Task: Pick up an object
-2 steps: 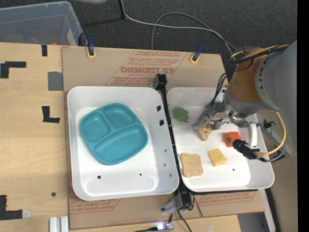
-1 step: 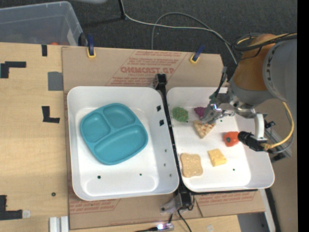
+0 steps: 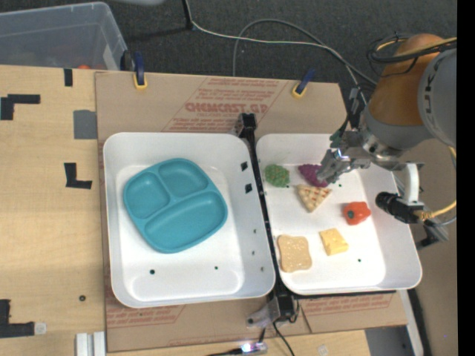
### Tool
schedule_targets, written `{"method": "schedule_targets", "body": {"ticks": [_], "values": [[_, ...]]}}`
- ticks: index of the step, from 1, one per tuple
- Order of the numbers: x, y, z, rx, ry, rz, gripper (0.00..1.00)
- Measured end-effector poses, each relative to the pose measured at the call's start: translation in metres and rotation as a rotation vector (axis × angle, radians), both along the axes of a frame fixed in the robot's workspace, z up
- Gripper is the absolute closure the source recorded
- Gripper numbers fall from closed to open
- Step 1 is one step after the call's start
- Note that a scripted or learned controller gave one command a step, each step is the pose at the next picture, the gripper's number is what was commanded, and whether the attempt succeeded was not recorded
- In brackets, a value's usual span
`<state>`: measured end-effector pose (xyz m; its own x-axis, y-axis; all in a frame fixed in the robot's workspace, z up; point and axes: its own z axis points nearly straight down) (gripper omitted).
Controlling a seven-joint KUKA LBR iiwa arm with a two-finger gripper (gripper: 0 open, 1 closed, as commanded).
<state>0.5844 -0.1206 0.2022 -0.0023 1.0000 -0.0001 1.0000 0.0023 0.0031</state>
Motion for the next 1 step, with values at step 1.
{"method": "schedule_targets", "body": {"ticks": [1], "values": [[0.0008, 0.0004, 0.0308, 0.000, 0.001, -0.001, 1.00]]}}
